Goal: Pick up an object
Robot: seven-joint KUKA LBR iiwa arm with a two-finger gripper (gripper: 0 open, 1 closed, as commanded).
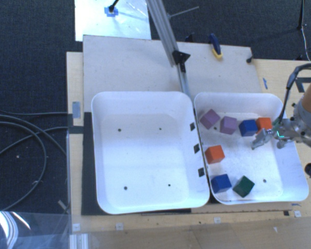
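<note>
Orange cube [264, 123] just beside the gripper [260, 139], finger state impossible to tell.

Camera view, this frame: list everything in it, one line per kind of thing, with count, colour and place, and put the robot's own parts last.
bins: 2, white, side by side on the bench
purple cubes: 2, purple, far part of the right bin, side by side
blue cubes: 2, blue; one far right beside an orange cube, one at the near edge
orange cubes: 2, orange; one by the gripper, one near the bins' divide
green cube: 1, dark green, near edge of the right bin
clamp: 1, blue and yellow, on the far board
cables: black, floor at left
gripper: 1, grey metal, over the right bin
</note>
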